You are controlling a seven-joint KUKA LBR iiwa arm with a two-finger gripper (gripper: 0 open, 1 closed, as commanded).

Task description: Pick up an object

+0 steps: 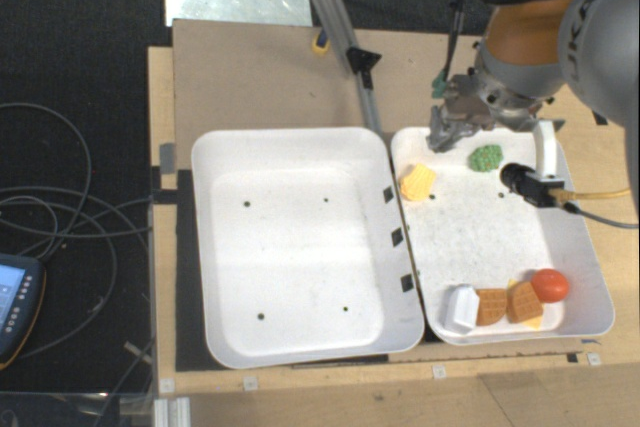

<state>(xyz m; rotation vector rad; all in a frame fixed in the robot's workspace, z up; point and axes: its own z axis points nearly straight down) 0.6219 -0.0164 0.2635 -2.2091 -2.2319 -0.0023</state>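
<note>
At the far left edge a handheld screen (15, 300) is cut off by the frame, with black cables (70, 205) looping over the dark floor beside it. No writing can be read anywhere. The tabletop (250, 75) carries two white bins side by side. The left bin (215, 155) shows its bare floor with four small dark dots. A grey pole (330, 0) slants down from the far side and ends at the far rim between the bins.

In the right bin (580, 255), near the far left corner, lies a yellow corn-like piece (418, 181), its long axis running roughly from near-left to far-right. Along the near wall sits a row: a white block (461, 307), an orange-brown piece (491, 306), a waffle-like brown piece (524, 300) on something yellow that is mostly hidden, and a red ball (549, 285) touching it.

The end effector (447, 137) hangs over the far edge of the right bin, between the corn piece and a small green lump (486, 157) just to its right. Its tips are blurred and dark, so I cannot tell whether they are spread or pressed together. The arm (560, 5) covers the far right corner of the bin, and a black part (525, 181) with a yellow cable sticks out near the green lump
</note>
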